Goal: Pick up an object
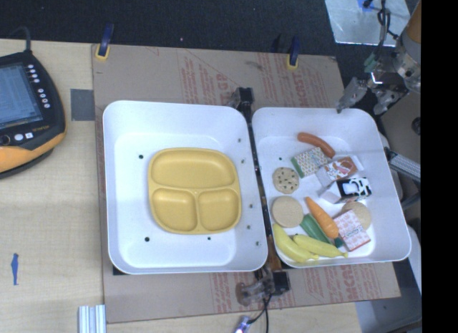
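A single fixed camera hangs above the counter (50, 217) and looks down at a slant, far enough back to take in both white bins whole. The left bin (122, 181) sits near the middle of the view, the right bin (379, 152) just beside it toward the right edge. Beyond the left bin, dark floor fills the top of the view. The arm's hand (372, 92) enters past the right bin's far corner.
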